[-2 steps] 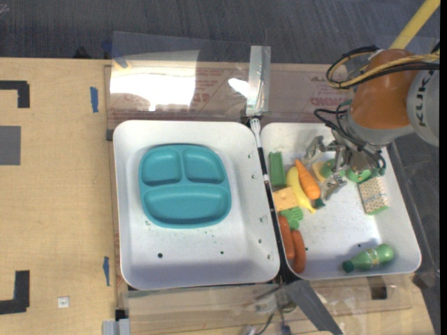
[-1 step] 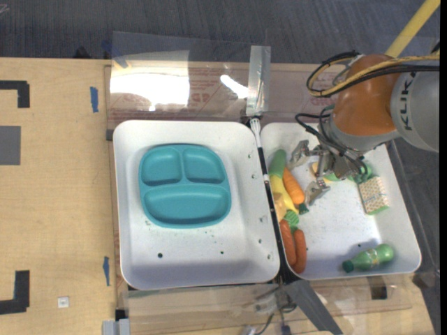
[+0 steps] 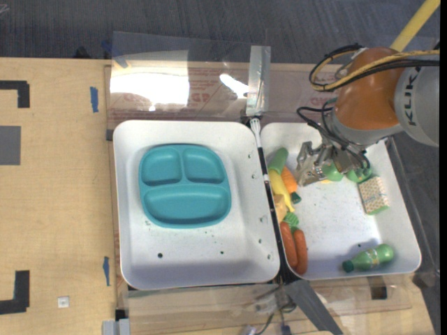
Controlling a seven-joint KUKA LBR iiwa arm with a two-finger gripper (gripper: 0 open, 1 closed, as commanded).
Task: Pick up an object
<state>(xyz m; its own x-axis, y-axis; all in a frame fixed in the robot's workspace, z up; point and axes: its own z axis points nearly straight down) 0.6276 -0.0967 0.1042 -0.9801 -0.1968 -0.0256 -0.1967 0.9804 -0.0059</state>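
Two shallow white bins sit side by side on the bench, the left bin [image 3: 133, 257] filling the middle of the frame and the right bin [image 3: 391, 246] reaching toward the lower right. In the left one lies a teal divided plate [image 3: 185, 185], three compartments, flat on the bin floor and well apart from everything else.

All the loose things are in the right bin. Along its left wall, close to the divider between the bins, runs a small column of toy food: a green piece [image 3: 278, 160] at the top, a yellow piece [image 3: 278, 183] just below it with an orange bit beside it, and an orange carrot-like piece [image 3: 295, 246] lower down, touching or nearly touching the wall. A green bottle [image 3: 369, 258] lies on its side near the lower right corner. A small patterned packet [image 3: 374, 193] rests toward the right side, tilted.

From the upper right the grey arm with its orange band [image 3: 367, 93] reaches down, cables looped over it. Its gripper [image 3: 316, 165] hangs low in the upper part of the right bin, just right of the green piece. Something green [image 3: 335, 174] shows right beside the metal, but whether the pincer is released or clenched on anything I cannot tell.
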